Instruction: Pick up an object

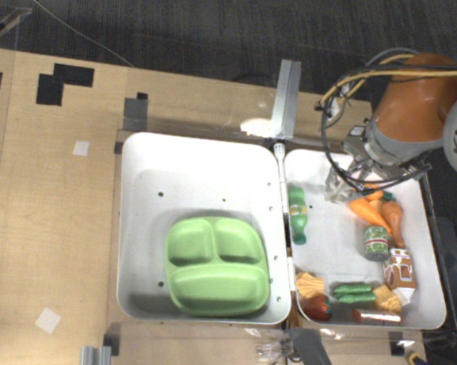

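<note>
— Carrot (pixel 368 211)?
— Lay in right bin (pixel 432 311), upper part, just right of and below fingers (pixel 348 180). Long axis slanted, upper left to lower right.
— Looks?
— Orange, tapered, touching second orange piece (pixel 392 217) beside.
— Fingers?
— Hung near bin's top edge, over white floor. Spread or pressed together: could not tell, too blurred.

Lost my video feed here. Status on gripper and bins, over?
Gripper low in right bin, upper end, nothing seen held. Carrot just beside it. Green bottle by divider. Green tray in left bin.
</note>
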